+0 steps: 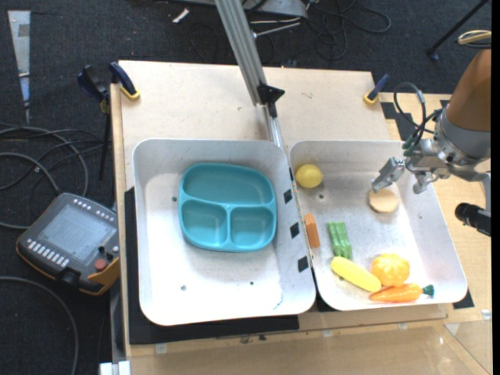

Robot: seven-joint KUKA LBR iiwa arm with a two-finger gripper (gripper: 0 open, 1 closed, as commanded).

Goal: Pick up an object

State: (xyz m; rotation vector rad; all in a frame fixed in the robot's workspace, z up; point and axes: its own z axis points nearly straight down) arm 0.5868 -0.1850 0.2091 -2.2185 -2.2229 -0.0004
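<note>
- Nearest us, front edge of the right-hand shallow white bin (445, 233): we see an orange plastic carrot with a green stub (400, 293) lying along the front wall.
- Touching it just behind: a round orange plastic fruit (391, 269), and on that fruit's left a yellow banana-shaped piece (354, 274), lying at a slant.
- Behind the banana: a green ribbed bean-like piece (339, 239), lengthwise front to back. A small orange block (312, 230) sits against the bin's left wall.
- Left-hand shallow white bin (156, 209): a teal three-compartment plastic tray (228, 206) lies flat near its middle.
- Further back in the right bin: a tan round disc-like piece (383, 201), and a yellow ball-like lemon (308, 176) near the back left corner, well apart from it.
- Two-finger gripper (403, 176) hangs just above and behind the tan disc, fingers spread and released, nothing between them; one finger (384, 174) points down at the disc.
- Grey arm with orange band (473, 100) comes in from the right.
</note>
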